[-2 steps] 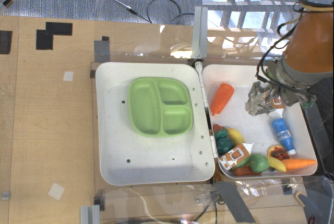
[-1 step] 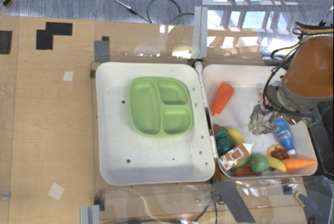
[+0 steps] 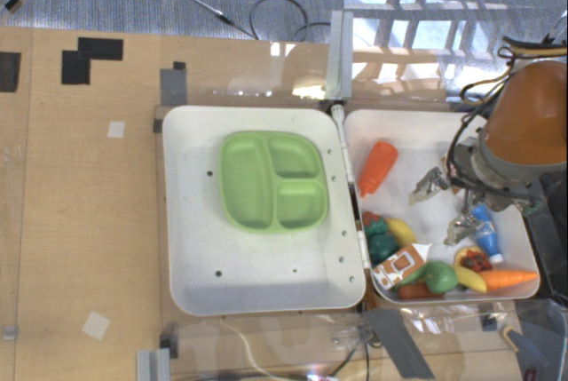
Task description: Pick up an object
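**Bench inventory: two bins, one arm over the right bin**

Left bin [image 3: 191,281]: shallow, white, rounded corners. Holds one green divided plate [image 3: 272,181] with three compartments, lying flat near the bin's middle, toward its far side. No writing legible on it.

Right bin [image 3: 399,126]: shallow, white, set just beside the left bin. Contents:
- Orange carrot-shaped toy [image 3: 377,167], tilted, in the far left part, apart from the rest.
- Dark green leafy toy [image 3: 380,238], against the left wall.
- Yellow piece [image 3: 400,232], touching the dark green toy on its right.
- Small carton [image 3: 398,266], white and orange-brown with a printed front; the print is too small to read.
- Green rounded fruit [image 3: 441,276], just beside the carton, at the near wall.
- Banana [image 3: 470,279], yellow, right of the green fruit.
- Second carrot [image 3: 509,279], orange, lying lengthwise in the near right corner.
- Dark red item [image 3: 477,261], small, behind the banana; kind unclear.
- Blue and white bottle-like item [image 3: 485,233], partly under the wrist; label unreadable.

Arm [image 3: 531,117]: grey with an orange band, entering from the right. Gripper [image 3: 447,206]: low over the right bin's middle, metal fingers [image 3: 431,185] spread apart with bare bin floor between them, pinching nothing. The blue and white item lies just beside the nearer finger.
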Tool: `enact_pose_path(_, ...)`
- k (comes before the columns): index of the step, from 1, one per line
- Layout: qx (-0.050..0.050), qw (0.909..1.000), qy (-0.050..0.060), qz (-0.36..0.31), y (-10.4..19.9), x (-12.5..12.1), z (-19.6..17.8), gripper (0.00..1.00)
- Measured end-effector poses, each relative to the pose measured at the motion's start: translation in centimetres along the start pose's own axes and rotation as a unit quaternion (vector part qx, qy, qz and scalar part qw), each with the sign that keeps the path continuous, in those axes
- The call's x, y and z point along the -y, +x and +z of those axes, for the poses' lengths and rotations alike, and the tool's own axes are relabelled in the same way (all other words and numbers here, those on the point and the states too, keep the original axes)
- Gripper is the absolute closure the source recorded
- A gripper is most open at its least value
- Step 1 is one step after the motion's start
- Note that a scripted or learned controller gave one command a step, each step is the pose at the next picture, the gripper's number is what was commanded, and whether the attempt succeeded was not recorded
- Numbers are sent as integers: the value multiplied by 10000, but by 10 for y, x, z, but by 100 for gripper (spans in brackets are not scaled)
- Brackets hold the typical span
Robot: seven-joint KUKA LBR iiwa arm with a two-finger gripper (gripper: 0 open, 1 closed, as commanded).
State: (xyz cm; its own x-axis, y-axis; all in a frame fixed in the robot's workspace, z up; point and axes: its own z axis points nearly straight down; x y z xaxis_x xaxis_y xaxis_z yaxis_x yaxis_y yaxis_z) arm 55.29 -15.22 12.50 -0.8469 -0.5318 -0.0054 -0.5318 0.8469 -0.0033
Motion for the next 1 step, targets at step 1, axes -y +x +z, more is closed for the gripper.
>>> enact_pose_path(1,30,9995,13,-326,8,55,36,0)
